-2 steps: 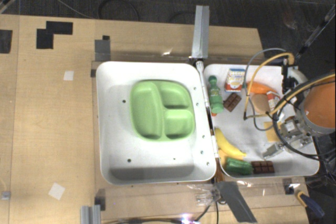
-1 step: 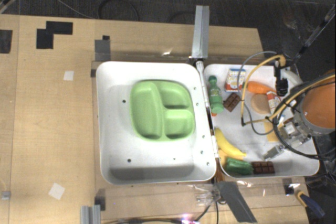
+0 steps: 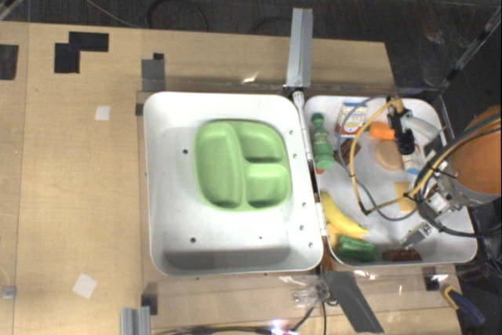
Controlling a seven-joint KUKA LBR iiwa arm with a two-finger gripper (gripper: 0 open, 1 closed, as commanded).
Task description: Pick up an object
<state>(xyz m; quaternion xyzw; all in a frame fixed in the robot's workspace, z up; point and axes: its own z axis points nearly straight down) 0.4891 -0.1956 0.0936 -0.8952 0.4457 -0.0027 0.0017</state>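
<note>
Claw sits low in the right bin, near its lower wall in your view; can't tell if it's spread or closed. Dark brown obj lies just beside it, long axis left-right. Arm enters from right, angled down-left.

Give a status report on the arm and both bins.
Gripper over right bin, near corner; no catch visible. Banana and green bottle along that bin's left wall, apart from gripper. Green plate in left bin, not in the way.
</note>
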